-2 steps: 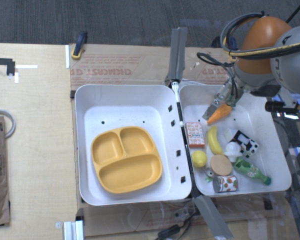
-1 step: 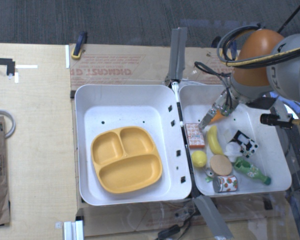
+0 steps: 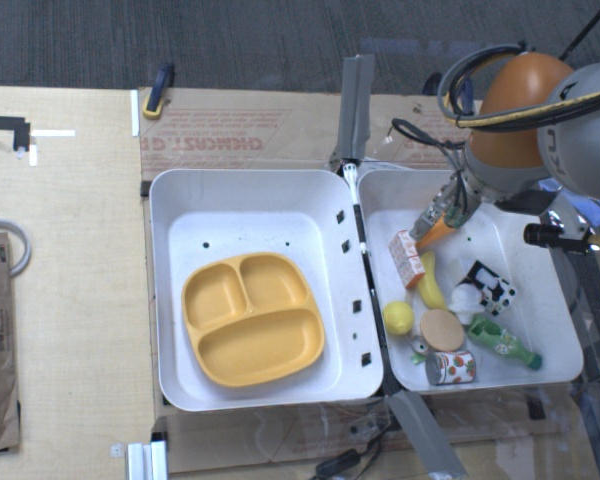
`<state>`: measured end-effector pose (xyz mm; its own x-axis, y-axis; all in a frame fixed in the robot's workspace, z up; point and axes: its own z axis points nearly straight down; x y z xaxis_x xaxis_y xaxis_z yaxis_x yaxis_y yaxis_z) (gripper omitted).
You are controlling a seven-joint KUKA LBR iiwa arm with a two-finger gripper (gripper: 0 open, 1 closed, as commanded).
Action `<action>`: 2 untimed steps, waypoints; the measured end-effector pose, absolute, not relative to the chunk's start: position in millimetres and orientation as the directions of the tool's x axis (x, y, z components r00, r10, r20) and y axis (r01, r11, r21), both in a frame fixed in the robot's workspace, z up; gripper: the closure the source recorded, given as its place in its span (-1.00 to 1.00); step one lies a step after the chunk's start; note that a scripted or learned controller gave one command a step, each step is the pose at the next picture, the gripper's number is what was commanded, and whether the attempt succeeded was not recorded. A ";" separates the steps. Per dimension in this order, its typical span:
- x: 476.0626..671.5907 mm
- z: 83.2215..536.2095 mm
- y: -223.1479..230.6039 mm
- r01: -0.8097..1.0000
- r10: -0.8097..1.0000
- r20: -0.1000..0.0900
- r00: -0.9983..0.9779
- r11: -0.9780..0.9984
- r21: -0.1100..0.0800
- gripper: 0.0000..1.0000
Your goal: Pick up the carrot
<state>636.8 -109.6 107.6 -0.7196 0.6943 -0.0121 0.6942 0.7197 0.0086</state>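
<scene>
The carrot [image 3: 432, 234], a short orange piece, lies at a slant in the upper left part of the right bin [image 3: 540, 268], just above a small red and white box [image 3: 407, 258]. Its upper end sits between the fingertips of my gripper [image 3: 448, 216], which reaches down from the right and is shut on it. The orange band of the arm [image 3: 515, 103] hangs over the bin's far rim.
Below the carrot the right bin holds a banana [image 3: 432, 284], a lemon [image 3: 399, 317], a brown disc [image 3: 442, 330], a can [image 3: 451, 367], a green bottle [image 3: 505, 343] and a black and white toy [image 3: 485, 288]. A yellow divided plate [image 3: 253, 318] fills the left bin [image 3: 180, 228].
</scene>
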 end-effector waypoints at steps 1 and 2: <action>636.8 107.5 -109.6 0.694 0.694 -0.012 -0.720 0.720 0.008 -1.00; 613.1 97.7 -117.3 0.779 0.779 -0.008 -0.627 0.627 0.010 -1.00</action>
<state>613.1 -117.3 97.7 -0.6270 0.7790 -0.0081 0.7789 0.6270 0.0097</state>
